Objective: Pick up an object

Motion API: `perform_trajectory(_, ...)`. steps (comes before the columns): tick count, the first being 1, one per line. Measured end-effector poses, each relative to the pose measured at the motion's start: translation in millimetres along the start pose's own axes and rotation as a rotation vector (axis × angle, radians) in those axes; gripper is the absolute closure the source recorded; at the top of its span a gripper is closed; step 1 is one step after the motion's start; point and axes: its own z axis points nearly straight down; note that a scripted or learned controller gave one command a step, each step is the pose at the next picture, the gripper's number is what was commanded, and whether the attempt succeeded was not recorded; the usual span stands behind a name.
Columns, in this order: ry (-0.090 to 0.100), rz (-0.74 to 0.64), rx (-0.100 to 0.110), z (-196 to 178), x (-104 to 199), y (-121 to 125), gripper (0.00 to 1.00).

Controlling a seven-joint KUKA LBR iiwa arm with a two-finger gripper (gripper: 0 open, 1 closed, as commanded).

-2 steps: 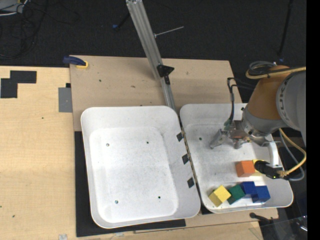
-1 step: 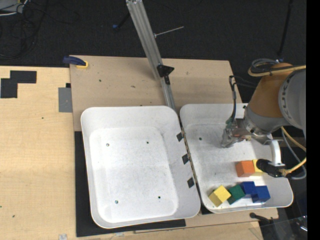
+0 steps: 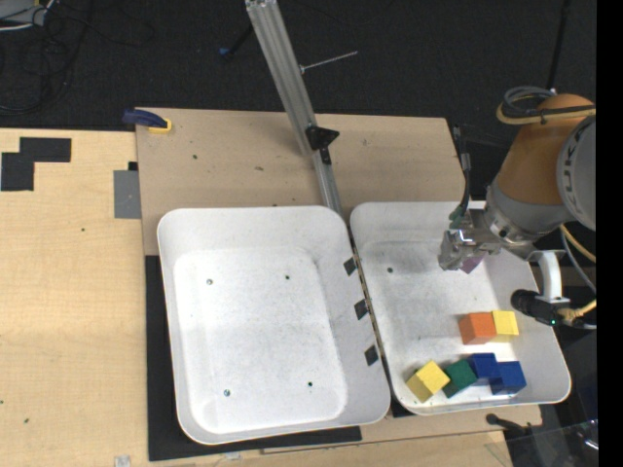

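While the gripper (image 3: 459, 258) hangs over the upper part of the right bin (image 3: 409, 232), there's a small purple piece (image 3: 473, 262) right at its tip. Looks pinched between the fingers, so I'd call them clenched on it, though the view is tight there.

The other candidates sit in the lower right of that bin, well apart from the gripper: orange block (image 3: 476, 328) touching a yellow block (image 3: 505, 322), and below them a second yellow block (image 3: 426, 380), a green block (image 3: 459, 376) and a blue block (image 3: 498, 373) bunched near the rim.

Risks, my read:
- Hold on the purple piece looks marginal, only an edge of it shows. It could slip out on the lift and drop back into the bin.
- If the fingers actually have nothing, the next lift comes up bare.
- Going for the cluster instead: blocks are touching, so the fingers could wedge two at once or shove them against the bin wall.

Count: two white bins, left bin (image 3: 195, 232) and right. Blocks: two yellow, one orange, one green, one blue, plus the one purple piece. One arm, one gripper.
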Motion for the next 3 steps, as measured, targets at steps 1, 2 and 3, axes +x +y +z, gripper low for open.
perform_trajectory(1, -0.001, 0.001, -0.002, -61.4, -8.1, 2.9, 1.0)
perform_trajectory(2, -0.001, -0.001, -0.001, -105.1, -9.3, 8.2, 1.0)
perform_trajectory(3, 0.003, -0.003, 0.007, -94.3, 39.5, -3.9, 1.0)
